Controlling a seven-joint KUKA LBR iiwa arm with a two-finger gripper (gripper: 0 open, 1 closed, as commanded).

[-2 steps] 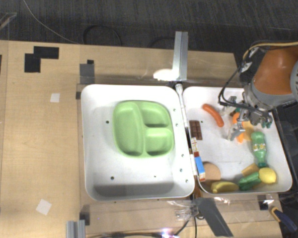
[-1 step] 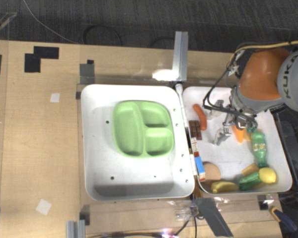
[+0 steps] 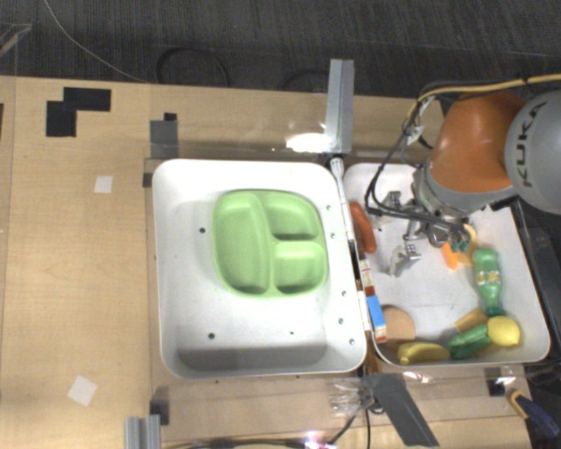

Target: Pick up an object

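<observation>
My end effector [image 3: 404, 258] hangs over bare floor in the right bin [image 3: 533, 293]; I can't tell its state. I judge I'm mid-approach, nothing picked yet. The toys lie beyond: red sausage [image 3: 362, 226], green bottle [image 3: 487, 277], yellow lemon [image 3: 505, 331]. Next I'd centre on one and descend.

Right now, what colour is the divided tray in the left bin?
Light green; the tray shows plainly in the camera view, lying in the white left bin.

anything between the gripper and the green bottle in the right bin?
In the camera view, a small orange piece lies between the gripper and the green bottle, close to the bottle; the rest is bare white bin floor.
</observation>
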